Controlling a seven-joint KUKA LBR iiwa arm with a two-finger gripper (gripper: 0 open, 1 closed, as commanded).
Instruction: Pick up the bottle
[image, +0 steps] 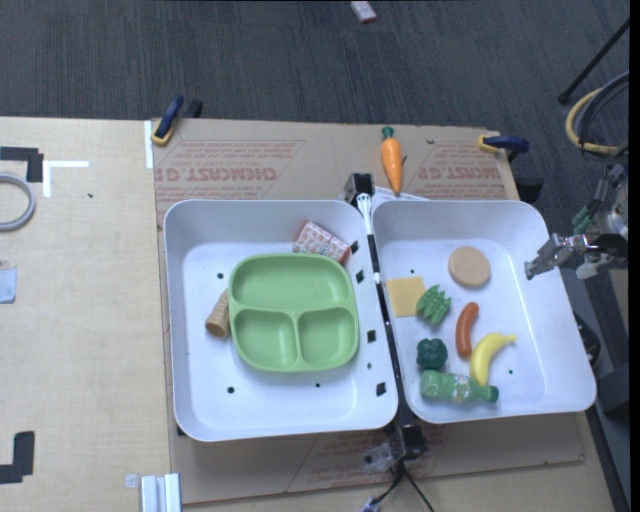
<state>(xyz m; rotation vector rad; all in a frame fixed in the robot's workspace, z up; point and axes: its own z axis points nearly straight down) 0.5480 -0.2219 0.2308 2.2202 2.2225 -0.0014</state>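
Camera view: two white bins are seen on cardboard printed "CHEMZST G.P".
The green tray (295, 312) is set in the left bin (190, 300). The bottle (457, 388) is laid flat near the right bin's (545, 340) front edge. The gripper (545, 258) is held over that bin's right rim; whether its jaws are spread cannot be told.

Green bottle (458, 388), yellow banana (489, 356), light-green tray (294, 312), orange carrot (390, 160).

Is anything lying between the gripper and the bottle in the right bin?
The gripper is at the right bin's right rim; the green bottle lies near the front. The banana sits roughly between them, touching the bottle.
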